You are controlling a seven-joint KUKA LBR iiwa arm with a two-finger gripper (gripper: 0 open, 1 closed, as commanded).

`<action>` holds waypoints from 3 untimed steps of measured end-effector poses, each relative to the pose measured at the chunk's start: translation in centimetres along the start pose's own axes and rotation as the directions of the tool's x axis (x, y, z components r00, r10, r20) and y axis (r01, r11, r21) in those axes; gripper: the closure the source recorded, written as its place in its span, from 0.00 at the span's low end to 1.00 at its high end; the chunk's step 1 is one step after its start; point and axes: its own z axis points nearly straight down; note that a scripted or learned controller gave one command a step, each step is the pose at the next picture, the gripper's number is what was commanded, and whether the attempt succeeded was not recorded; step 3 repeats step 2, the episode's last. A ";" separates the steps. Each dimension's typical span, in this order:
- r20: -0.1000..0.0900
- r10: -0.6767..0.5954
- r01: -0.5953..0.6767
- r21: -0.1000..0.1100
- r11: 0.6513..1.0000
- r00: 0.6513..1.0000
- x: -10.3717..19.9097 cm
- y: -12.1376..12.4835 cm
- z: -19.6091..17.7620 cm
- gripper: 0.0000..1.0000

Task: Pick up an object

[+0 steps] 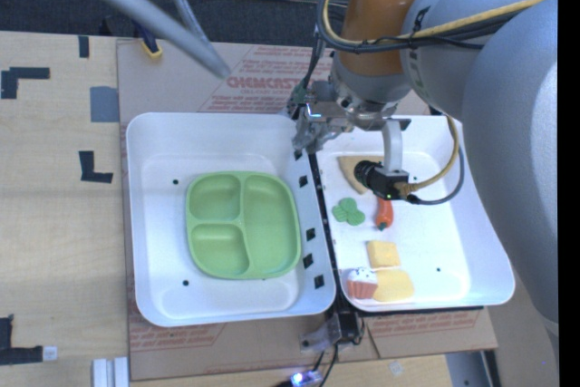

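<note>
My gripper (306,133) hangs over the far end of the wall between the two bins, under the orange-banded wrist. The right bin (471,272) holds several toy food pieces. A tan bread slice (348,171) lies nearest the gripper, just to its right. In front of it lie a green leafy piece (347,213) and a small red-orange piece (385,214). Toward the front lie a yellow block (382,254), a pale yellow wedge (395,287) and a red-and-white cake piece (361,285). Nothing shows in the gripper.
The left bin (154,149) holds a green divided plate (243,224) at its middle. The big grey arm covers the right bin's far right side. A grey pole slants across the top left, above the cardboard under the bins.
</note>
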 end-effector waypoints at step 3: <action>0.002 0.003 -0.003 0.001 1.000 1.000 4.7 1.1 1.9 0.00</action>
